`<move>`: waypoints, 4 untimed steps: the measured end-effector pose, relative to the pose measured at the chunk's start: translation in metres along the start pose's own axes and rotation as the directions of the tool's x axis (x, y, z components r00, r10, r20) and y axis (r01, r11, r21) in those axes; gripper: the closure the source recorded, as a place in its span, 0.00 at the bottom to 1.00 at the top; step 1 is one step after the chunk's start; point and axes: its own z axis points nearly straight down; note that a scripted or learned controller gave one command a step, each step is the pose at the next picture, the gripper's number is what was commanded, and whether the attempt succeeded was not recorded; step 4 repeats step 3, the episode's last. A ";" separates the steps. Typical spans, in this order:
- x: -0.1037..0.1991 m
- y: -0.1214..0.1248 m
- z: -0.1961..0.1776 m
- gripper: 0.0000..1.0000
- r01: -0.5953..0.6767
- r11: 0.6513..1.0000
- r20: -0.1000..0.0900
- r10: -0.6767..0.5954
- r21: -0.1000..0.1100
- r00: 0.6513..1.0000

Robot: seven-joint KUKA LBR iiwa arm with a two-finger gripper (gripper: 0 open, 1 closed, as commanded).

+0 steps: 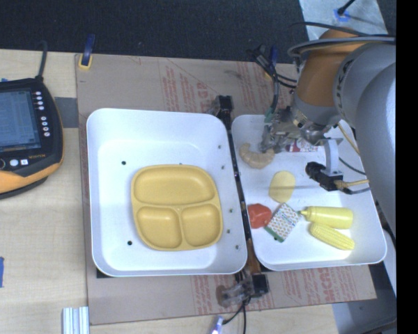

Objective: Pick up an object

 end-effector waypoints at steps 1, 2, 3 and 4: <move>0.022 -0.056 -0.089 1.00 -0.004 1.000 -0.002 0.004 -0.001 1.000; 0.057 -0.108 -0.116 1.00 -0.002 1.000 -0.001 0.002 0.000 1.000; 0.106 -0.069 -0.108 1.00 -0.001 1.000 0.000 0.001 0.000 1.000; 0.106 -0.069 -0.108 1.00 -0.001 1.000 0.000 0.001 0.000 1.000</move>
